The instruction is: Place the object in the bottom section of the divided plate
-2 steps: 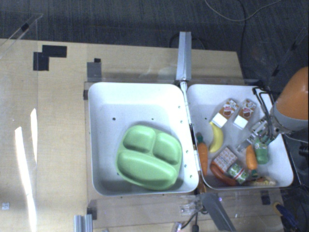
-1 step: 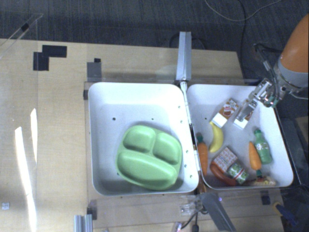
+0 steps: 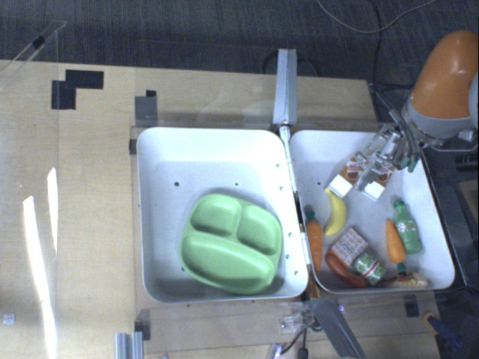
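Metal fingers of the gripper (image 3: 364, 176) hang over the far part of the right bin (image 3: 441, 223), below the grey arm (image 3: 438, 122) with its orange band. The fingers stand apart with white pads at their tips, and nothing sits between them. Just near of the tips lies a yellow banana (image 3: 337, 212), curved along the bin floor. Nearer still are a checked red and white packet (image 3: 349, 243), a small green can (image 3: 368, 265) resting against a red pepper (image 3: 341, 269), and a carrot (image 3: 314, 245) lying along the left wall. To the right lie a second carrot (image 3: 394, 241) and a green bottle (image 3: 406, 229), side by side. In the left bin (image 3: 161, 200), well apart from the gripper, sits the green divided plate (image 3: 232, 241), its wide section toward the near side.
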`<state>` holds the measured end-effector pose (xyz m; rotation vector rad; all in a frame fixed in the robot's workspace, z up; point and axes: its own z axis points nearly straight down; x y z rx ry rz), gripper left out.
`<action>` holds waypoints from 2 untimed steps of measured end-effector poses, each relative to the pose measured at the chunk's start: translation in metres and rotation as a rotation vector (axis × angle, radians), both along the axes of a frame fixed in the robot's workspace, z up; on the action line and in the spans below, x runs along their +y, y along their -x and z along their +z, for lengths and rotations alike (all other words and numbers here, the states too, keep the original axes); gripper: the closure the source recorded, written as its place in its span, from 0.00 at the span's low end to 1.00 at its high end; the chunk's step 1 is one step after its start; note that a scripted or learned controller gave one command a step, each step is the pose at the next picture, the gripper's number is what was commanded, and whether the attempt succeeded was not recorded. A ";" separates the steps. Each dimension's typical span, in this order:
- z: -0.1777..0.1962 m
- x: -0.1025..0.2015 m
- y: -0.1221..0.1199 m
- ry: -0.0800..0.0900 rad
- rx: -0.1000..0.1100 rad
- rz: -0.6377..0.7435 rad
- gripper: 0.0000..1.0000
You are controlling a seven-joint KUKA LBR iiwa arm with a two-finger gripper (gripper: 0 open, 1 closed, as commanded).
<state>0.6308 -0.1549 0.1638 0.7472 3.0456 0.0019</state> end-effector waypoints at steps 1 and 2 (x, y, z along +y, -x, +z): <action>-0.071 0.014 0.074 0.004 -0.021 0.025 0.00; -0.065 0.015 0.075 0.000 -0.014 0.024 1.00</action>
